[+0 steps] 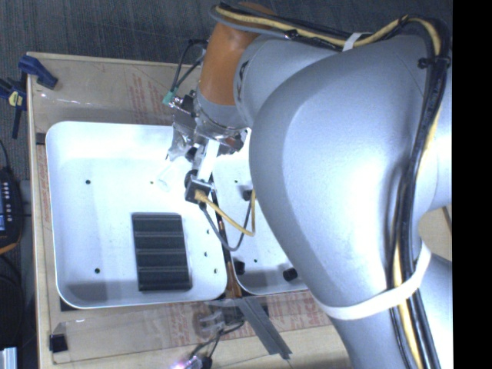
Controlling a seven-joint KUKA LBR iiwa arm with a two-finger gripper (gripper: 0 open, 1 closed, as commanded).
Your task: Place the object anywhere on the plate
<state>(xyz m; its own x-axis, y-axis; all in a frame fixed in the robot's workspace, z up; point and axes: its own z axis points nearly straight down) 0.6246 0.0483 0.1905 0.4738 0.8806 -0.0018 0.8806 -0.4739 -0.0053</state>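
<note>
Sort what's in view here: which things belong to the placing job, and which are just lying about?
Job: gripper; dark ribbed slab, probably the object, lying flat in the left bin.
Lying about: blue clamp at the view's top left; black device at the view's left edge.

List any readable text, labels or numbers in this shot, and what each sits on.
Nothing here is legible.
Faint red print on the bench above the left bin: too blurred to read.
More faint print on the bench strip below the bins: too blurred as well.
On the black ribbed block and the arm: no text or marking visible.
</note>
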